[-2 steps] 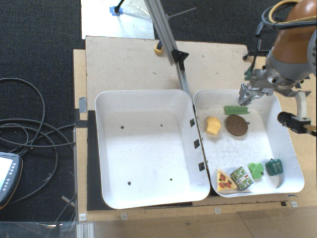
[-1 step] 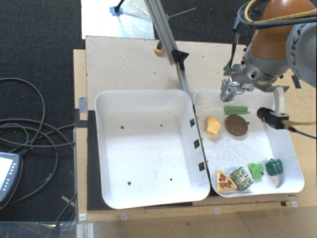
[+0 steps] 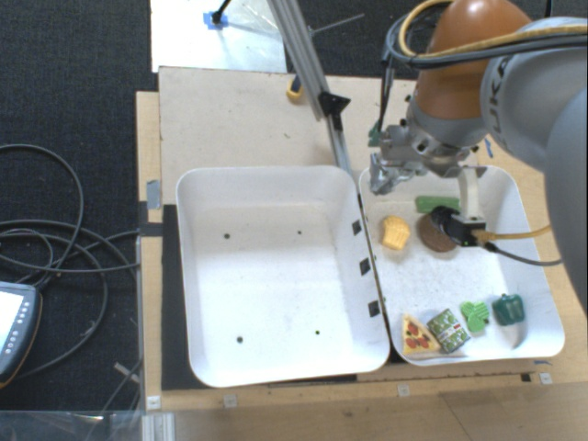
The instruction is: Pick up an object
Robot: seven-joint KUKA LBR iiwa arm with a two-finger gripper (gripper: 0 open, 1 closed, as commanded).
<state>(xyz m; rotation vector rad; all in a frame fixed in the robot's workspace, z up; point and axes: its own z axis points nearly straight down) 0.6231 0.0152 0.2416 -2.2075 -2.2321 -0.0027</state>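
Yellow chunky plastic piece (image 3: pixel 396 233) lies in the right white bin (image 3: pixel 537 246), centre-right of the frame, beside a brown round disc (image 3: pixel 436 235). Above them hangs the grey gripper (image 3: pixel 386 175); whether it is apart or together cannot be told

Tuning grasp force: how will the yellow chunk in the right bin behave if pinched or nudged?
The yellow chunk looks like a small toy food piece, so probably light and rigid. Its blocky, uneven shape suggests it would slide or tip rather than roll. It lies apart from the brown disc, so a nudge likely won't disturb neighbours. Surface grip can't be judged from here.
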